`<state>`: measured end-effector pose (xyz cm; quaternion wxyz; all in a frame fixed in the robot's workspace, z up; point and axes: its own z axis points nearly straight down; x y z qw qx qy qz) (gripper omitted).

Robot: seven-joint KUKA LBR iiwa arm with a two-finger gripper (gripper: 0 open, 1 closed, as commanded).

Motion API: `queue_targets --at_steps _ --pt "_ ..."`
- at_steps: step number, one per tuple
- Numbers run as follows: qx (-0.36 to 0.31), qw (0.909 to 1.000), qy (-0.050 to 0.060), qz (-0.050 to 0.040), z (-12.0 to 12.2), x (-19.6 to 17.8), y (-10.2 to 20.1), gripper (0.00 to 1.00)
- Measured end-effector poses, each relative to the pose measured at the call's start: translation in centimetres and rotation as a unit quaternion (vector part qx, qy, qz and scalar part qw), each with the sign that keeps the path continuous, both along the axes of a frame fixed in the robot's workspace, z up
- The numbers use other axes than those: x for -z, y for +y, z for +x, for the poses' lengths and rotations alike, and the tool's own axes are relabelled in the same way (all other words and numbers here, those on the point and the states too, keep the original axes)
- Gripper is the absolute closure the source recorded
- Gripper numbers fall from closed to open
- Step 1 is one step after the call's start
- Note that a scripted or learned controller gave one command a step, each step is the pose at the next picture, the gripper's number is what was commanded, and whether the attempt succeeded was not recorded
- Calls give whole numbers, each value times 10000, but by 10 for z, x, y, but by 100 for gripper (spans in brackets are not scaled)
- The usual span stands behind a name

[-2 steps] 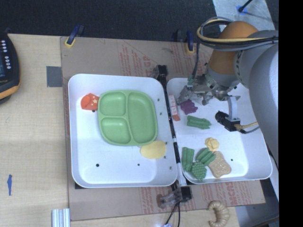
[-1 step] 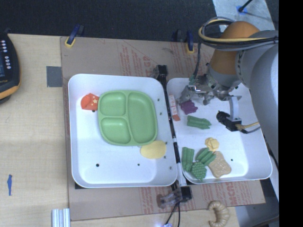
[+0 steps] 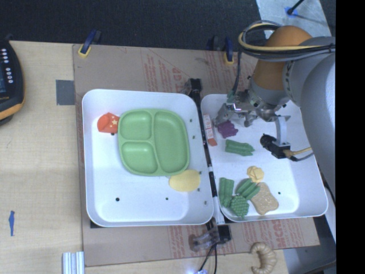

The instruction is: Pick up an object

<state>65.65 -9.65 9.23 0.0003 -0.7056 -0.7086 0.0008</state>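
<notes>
Your gripper [image 3: 238,112] hangs low over the far left part of the right bin [image 3: 308,201], close above the purple toy piece [image 3: 227,129]; whether it is spread or closed on anything I cannot tell, since the wrist hides the tips; judge it a descent onto that purple piece, so centre over it before closing; keep clear of the pink stick [image 3: 209,128] lying along the bin's left wall just beside it, and of the green pea pod [image 3: 239,148] a little nearer the camera; the purple piece looks small, dark, lumpy and irregular, so expect it to slip; close gently and lift straight up.
</notes>
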Motion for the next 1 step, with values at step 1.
queue_targets --at_steps 1 --pt "9 10000 22 1 -8 1 3 0"
